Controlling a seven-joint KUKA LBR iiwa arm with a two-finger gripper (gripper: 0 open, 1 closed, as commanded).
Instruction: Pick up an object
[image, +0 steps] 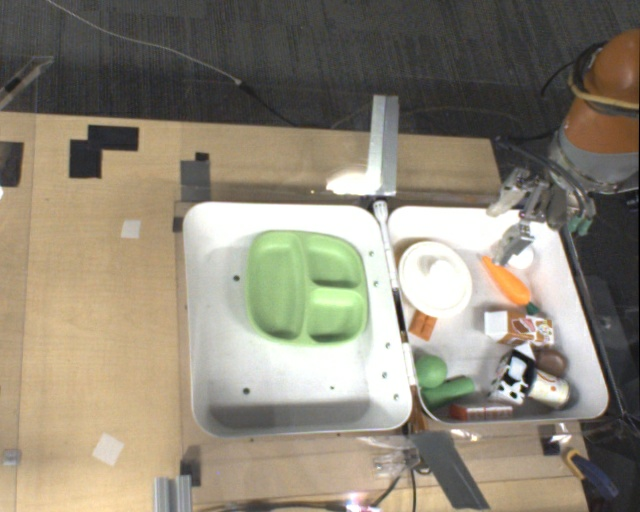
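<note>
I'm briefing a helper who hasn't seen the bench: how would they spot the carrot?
Look in the right bin, near its far right corner. The carrot lies just right of the round white bowl, below the gripper. It is the only long orange piece.

Lighting's even and fairly bright from overhead, slightly washed. Hot glare spot on the bench (100, 330) just behind the metal post (385, 145), blown to white. Left bin (205, 300) has a soft grey shadow along its near wall; the green tray (305, 286) casts almost none. Right bin (580, 300) whites clip near the white bowl (435, 277), so its rim barely separates. Overall soft focus, low resolution; small items at the right bin's near end smear together. Dark floor at top is noisy, underexposed.
</note>
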